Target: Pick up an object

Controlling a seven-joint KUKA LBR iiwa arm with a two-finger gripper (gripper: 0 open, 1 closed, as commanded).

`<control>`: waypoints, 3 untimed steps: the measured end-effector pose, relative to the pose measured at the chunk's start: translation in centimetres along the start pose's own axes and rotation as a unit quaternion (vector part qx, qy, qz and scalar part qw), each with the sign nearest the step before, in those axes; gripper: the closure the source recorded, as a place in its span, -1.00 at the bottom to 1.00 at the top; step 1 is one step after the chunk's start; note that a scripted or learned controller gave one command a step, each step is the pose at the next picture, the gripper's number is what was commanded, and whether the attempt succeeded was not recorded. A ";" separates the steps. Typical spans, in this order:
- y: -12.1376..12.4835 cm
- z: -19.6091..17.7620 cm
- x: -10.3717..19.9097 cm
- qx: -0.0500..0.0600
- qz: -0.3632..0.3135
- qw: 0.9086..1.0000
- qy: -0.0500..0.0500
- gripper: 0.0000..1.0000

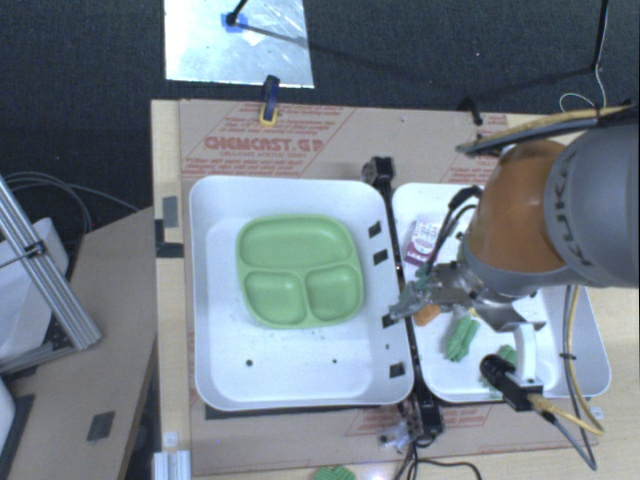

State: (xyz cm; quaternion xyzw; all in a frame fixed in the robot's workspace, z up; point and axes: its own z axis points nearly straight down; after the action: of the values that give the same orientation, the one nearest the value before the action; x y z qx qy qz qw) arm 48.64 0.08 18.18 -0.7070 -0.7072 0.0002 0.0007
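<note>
Arm (545, 213) low over right bin (598, 368) near divider edge (jaws' state: cannot tell); green tray (298, 268) centred in left bin (215, 368), rim margins open.

Bench (300, 133) under two white bins (215, 358)

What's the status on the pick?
Pincer low over right bin. Green toy and orange piece loose beside it. Green tray in left bin.

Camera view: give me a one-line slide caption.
KUKA arm lowers its tool into the right bin among small objects, beside the left bin holding a green divided tray.
</note>
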 end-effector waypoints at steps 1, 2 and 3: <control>0.1 -9.8 -6.3 -0.006 0.002 1.000 -0.002 -1.00; 0.1 -6.9 0.9 -0.002 -0.004 1.000 0.000 -1.00; 0.0 -2.7 0.8 0.000 0.000 1.000 0.000 -1.00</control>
State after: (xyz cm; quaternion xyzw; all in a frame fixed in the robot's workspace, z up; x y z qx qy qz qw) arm 48.61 0.86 20.86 -0.7068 -0.7074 0.0008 0.0008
